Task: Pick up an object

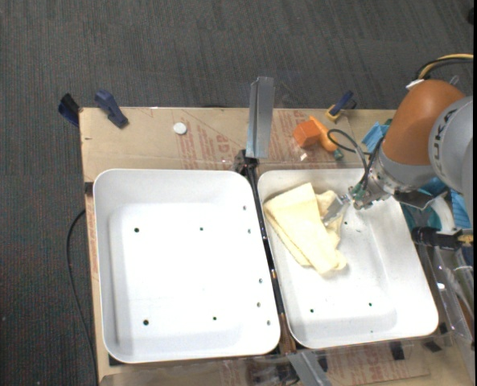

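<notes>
Beside gripper (340, 208) — cream cloth (305, 225), unlabelled

The gripper (340, 208) is small and blurred where it meets the pale yellow cloth (304, 225), so whether it touches the cloth cannot be told. The arm (425, 135) is cut off at the right side, and its bulk hides the right bin's (383, 312) upper right corner.

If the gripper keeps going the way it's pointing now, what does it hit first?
Most likely the pale yellow cloth in the right bin. The gripper points down and leftward at the cloth's right edge, though a single slanted view leaves the height gap unclear.
</notes>
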`<state>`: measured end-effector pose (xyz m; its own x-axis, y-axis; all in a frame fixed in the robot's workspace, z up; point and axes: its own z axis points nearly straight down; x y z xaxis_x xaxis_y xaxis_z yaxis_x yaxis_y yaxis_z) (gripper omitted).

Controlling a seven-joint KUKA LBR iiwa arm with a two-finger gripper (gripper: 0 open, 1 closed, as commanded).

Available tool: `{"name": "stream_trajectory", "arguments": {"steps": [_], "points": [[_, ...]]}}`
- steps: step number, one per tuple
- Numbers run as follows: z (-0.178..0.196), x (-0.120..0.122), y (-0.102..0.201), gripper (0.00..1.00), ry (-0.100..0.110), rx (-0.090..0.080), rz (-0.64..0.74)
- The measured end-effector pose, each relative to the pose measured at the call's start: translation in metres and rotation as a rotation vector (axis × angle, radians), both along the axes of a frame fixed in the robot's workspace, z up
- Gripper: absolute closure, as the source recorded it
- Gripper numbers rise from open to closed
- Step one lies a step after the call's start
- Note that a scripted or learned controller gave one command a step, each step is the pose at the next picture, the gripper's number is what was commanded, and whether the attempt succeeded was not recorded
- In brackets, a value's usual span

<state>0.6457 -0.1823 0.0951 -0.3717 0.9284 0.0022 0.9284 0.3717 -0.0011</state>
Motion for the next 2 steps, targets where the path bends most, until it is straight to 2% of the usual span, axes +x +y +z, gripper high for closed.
{"name": "stream_trajectory", "arguments": {"steps": [1,2], "points": [[-0.0084,-0.0009,0.0311,0.0,-0.001,-0.001,0.108],[-0.0005,-0.0003,0.0315,1.0,0.001,0.001,0.107]]}}
